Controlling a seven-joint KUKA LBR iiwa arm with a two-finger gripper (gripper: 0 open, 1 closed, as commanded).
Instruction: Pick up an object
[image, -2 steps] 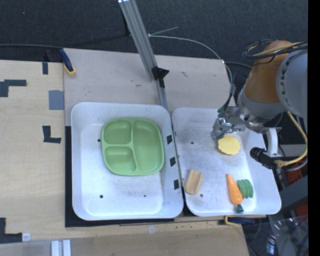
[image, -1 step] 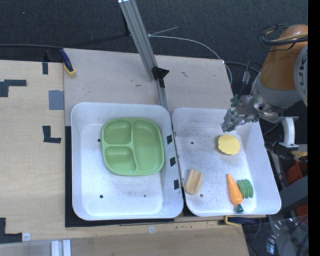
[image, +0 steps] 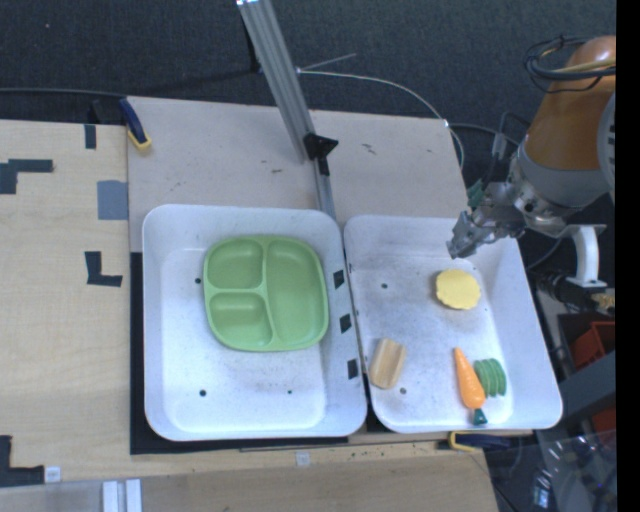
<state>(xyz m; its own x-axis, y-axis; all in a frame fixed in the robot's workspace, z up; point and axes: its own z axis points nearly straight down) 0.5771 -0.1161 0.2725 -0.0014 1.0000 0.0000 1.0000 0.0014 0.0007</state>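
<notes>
from my seat i see 2 white bins side by side: the left bin (image: 165, 300) holds a green divided plate (image: 266, 292) with 3 compartments, lying flat, and i can read no writing or label on anything. in the right bin (image: 400, 250) lie a tan bread piece (image: 386, 362) near its left wall, a round yellow chip (image: 457, 289), an orange carrot (image: 468, 378) and a green bean pod (image: 491, 376) just beside it. the gripper (image: 466, 238) hangs just above and near the yellow chip, nothing visibly between its tips, and i cannot tell how they stand.
</notes>
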